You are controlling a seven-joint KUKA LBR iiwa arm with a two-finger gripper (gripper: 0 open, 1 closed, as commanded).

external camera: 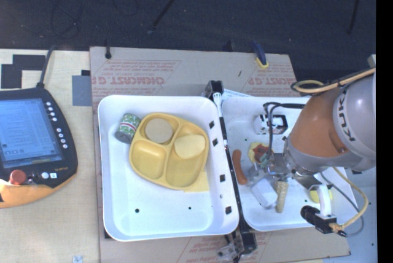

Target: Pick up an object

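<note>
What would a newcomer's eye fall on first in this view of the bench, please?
Most likely the yellow divided tray lying in the left bin, with a small green-patterned can tucked against its upper left edge. Next comes the grey arm with its orange band, reaching from the right over the right bin, where a reddish sausage-like object and other small items lie. A teach pendant with a lit screen rests at far left.

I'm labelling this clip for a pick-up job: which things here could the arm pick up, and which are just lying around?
For the job:
- gripper, down in the right bin
- sausage
- yellow divided tray in the left bin
- small green tin
- pale stick

Lying about:
- control tablet on the bench
- cardboard sheet under the bins
</note>
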